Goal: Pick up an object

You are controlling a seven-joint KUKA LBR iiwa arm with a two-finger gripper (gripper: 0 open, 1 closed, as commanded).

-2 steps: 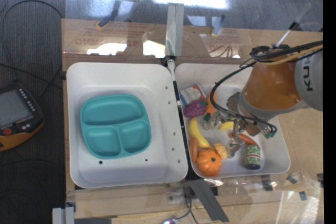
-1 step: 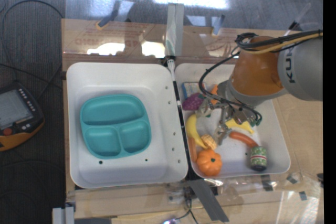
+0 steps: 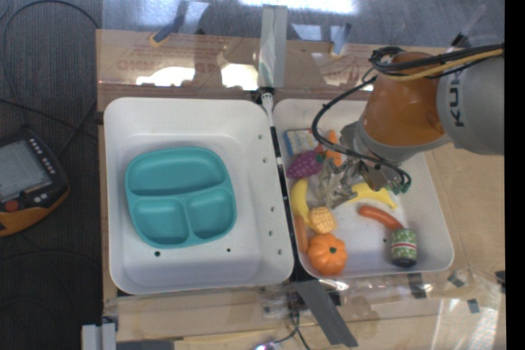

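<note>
My gripper (image 3: pixel 335 186) reaches down into the right bin (image 3: pixel 435 213), among a pile of toy food. Just left of it lie purple grapes (image 3: pixel 303 165) and a yellow banana (image 3: pixel 299 197). A corn cob (image 3: pixel 321 219) sits right below the gripper and looks very close to it. A second yellow piece (image 3: pixel 376 197) lies to its right, partly under the wrist. Nearer the front are an orange pumpkin (image 3: pixel 326 254), a red sausage (image 3: pixel 380 215) and a green can (image 3: pixel 403 247). Nothing is visibly lifted.
The left bin (image 3: pixel 131 258) holds a teal divided plate (image 3: pixel 180 194). The orange band and grey arm (image 3: pixel 426 106) cover the right bin's back right part. A small orange item (image 3: pixel 330 138) peeks out by the wrist. A pendant (image 3: pixel 25 176) lies off the bench at left.
</note>
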